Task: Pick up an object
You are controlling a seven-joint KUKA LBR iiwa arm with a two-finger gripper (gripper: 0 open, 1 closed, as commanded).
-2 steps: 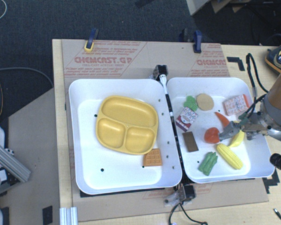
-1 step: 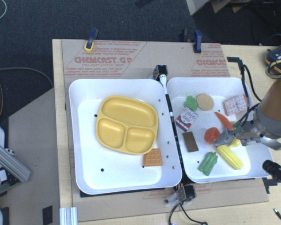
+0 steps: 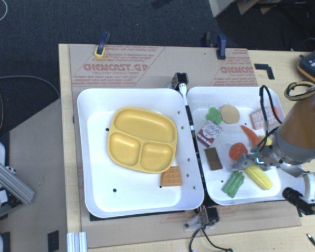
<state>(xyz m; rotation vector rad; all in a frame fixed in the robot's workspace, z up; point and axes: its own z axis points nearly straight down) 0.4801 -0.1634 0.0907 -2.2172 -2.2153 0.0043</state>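
While the red tomato (image 3: 238, 151) sits just to the camera-left of the gripper (image 3: 250, 160), almost touching it, I can't tell how the gripper is set. The corn cob (image 3: 259, 177) lies just below it, long axis slanting down-right; the green pickle (image 3: 233, 185) is below-left. The brown bar (image 3: 213, 158) is farther left, the yellow tray (image 3: 142, 139) well apart.

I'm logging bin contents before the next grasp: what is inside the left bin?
The left bin holds a yellow three-compartment plate, nothing visible in its compartments, and a small orange waffle-like square touching the plate's near edge. Whatever lies beneath the plate is covered.
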